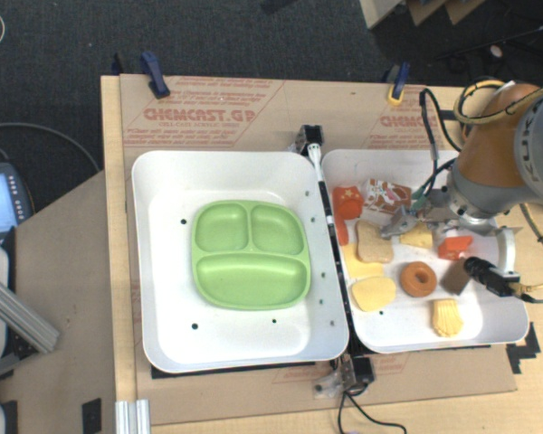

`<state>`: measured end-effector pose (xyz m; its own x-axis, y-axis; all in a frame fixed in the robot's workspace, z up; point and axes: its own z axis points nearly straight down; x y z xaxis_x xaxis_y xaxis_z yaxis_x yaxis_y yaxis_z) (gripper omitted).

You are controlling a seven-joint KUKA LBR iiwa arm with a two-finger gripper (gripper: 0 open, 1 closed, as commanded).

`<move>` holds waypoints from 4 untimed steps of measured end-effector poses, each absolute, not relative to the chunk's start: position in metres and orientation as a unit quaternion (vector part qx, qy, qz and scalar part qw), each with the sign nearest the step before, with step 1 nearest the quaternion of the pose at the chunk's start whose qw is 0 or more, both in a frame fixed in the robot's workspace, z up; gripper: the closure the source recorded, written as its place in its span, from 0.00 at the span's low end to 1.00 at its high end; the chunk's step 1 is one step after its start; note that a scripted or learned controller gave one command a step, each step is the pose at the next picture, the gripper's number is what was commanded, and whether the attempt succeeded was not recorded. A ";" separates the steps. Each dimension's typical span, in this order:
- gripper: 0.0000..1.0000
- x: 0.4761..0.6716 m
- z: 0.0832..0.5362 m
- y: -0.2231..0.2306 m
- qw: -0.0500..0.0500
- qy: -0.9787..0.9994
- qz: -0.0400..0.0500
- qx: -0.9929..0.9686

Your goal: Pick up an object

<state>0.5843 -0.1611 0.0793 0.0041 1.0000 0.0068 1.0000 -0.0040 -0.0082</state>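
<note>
- Over the right bin (489, 333), the arm (493, 156) lowers its gripper (400, 222) among toy foods; I cannot tell its state.
- Beside it lie bread (374, 242), a donut (419, 279) and a red block (347, 204).
- Left bin (163, 315) holds a green tray (250, 255).

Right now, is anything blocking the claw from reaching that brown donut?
Nothing visible covers the donut; it lies open in the right bin. The gripper sits up-left of it, with a tan bread slice and other food pieces close between them.
</note>
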 end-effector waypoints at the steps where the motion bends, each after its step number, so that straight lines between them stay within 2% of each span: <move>1: 1.00 0.591 0.100 -0.164 -0.006 -0.706 -0.003 -0.708; 2: 1.00 0.577 0.121 -0.183 -0.002 -0.707 0.000 -0.708; 3: 0.00 0.577 0.120 -0.182 -0.001 -0.707 0.000 -0.707; 4: 0.00 0.517 0.082 -0.141 0.005 -0.707 0.002 -0.707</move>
